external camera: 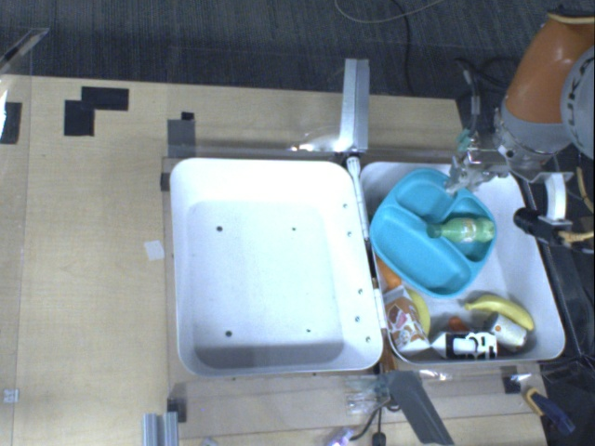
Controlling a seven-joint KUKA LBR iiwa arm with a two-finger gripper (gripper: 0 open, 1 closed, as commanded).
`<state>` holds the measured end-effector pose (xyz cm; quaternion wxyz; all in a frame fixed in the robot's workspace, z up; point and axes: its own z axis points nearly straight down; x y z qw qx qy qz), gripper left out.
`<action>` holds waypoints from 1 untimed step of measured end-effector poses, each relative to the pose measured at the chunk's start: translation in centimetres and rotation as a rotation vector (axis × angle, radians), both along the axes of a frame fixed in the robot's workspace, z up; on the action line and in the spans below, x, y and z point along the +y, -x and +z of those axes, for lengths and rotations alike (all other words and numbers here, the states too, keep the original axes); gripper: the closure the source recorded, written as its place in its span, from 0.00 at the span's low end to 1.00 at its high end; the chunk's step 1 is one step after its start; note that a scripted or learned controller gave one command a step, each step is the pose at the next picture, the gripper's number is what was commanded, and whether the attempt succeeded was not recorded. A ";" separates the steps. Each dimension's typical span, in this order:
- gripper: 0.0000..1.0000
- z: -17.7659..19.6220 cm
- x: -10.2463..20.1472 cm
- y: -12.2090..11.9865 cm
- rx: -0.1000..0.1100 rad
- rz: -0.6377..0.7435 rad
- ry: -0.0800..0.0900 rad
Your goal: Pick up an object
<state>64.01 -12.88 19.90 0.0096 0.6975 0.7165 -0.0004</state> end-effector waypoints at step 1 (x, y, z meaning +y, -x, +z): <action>1.00 6.2 5.8 -2.9 0.010 -0.059 -0.013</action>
